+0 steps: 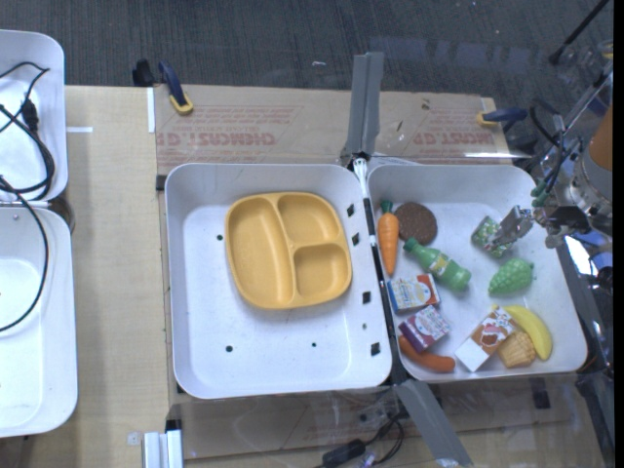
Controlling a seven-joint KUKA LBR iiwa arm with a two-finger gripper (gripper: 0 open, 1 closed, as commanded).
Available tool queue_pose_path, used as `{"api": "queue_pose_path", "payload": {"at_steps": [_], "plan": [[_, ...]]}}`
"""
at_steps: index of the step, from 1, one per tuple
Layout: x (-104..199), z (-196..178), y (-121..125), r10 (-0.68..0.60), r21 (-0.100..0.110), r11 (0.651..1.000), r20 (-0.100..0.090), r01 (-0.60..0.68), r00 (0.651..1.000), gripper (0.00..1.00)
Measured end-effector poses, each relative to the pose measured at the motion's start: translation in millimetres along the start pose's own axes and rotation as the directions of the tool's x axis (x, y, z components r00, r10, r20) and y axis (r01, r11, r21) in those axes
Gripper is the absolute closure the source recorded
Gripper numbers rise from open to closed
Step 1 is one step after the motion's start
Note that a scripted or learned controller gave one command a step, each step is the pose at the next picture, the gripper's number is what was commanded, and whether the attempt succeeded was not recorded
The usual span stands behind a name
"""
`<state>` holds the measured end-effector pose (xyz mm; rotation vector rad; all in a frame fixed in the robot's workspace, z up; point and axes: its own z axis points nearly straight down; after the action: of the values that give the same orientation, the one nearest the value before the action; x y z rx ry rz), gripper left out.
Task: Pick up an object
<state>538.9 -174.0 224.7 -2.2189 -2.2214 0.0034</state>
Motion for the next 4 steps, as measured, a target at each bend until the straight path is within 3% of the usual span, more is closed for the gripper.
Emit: {"api": "queue_pose_path", "payload": {"at_steps": [1, 2, 3, 4], "plan": [[-25.4, 100.5, 45.8, -0.157, -0.001, 0.988, 0.0, 0.157, 0.988, 0.0], [-39.0, 132.3, 81.5, -0.128, -0.005, 0.992, -0.009, 0.128, 0.992, 0.0], [-45.5, 121.8, 80.5, -0.124, -0.006, 0.992, 0.001, 0.124, 0.992, 1.0], [23.5, 10.7, 68.5, -0.046, -0.003, 0.999, 0.001, 0.046, 0.999, 1.0]]}}
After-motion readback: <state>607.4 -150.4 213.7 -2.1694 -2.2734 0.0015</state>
